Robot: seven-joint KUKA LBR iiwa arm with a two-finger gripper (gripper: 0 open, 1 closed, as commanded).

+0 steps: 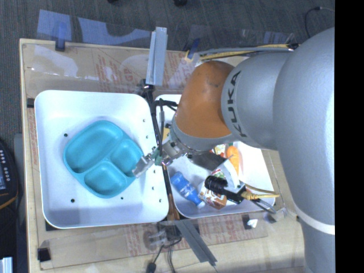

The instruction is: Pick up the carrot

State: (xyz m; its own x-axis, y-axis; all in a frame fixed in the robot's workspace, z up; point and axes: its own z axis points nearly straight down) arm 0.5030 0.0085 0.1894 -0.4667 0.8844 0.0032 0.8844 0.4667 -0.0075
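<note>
The carrot shows as a small orange piece in the right bin, mostly hidden under the arm's wrist. My gripper hangs over the right edge of the left bin, beside the rim of a blue divided tray. It is well to the left of the carrot, and I see nothing in it.
The right bin also holds a blue bottle, a dark-capped brown bottle and a white and red packet, crowded close to the carrot. The large grey arm and its orange band cover most of that bin.
</note>
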